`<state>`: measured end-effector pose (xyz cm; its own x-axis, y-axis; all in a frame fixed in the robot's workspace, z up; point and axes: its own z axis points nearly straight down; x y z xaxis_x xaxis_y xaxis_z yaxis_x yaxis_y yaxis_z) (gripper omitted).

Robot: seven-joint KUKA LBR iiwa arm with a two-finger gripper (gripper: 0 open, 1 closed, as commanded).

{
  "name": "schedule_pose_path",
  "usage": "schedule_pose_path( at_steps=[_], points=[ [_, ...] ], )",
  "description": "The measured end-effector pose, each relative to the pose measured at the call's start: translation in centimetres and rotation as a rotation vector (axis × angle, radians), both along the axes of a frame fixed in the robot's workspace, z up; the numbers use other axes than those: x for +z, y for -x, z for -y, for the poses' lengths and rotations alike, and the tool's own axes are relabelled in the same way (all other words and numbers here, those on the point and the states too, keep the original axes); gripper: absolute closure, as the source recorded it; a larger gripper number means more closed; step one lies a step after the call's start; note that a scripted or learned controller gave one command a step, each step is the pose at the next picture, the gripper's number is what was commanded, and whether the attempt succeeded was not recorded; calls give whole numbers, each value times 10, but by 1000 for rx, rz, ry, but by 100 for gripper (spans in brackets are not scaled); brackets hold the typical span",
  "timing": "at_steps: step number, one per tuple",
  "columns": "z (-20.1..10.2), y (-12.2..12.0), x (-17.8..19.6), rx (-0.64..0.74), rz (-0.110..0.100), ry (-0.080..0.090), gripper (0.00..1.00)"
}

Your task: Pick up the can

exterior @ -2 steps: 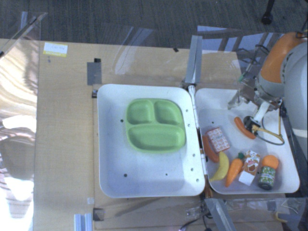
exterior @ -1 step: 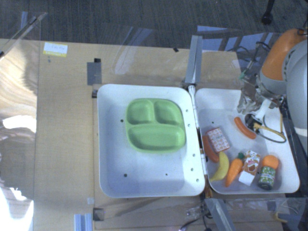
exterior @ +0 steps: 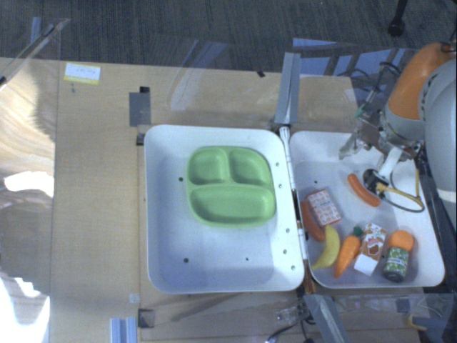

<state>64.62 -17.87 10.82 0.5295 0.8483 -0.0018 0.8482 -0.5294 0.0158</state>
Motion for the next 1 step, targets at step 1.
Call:
schedule_pose_path(
  at_steps=[1],
  points=[
    [19, 74, -7, 18, -10, -9, 0]
  ],
)
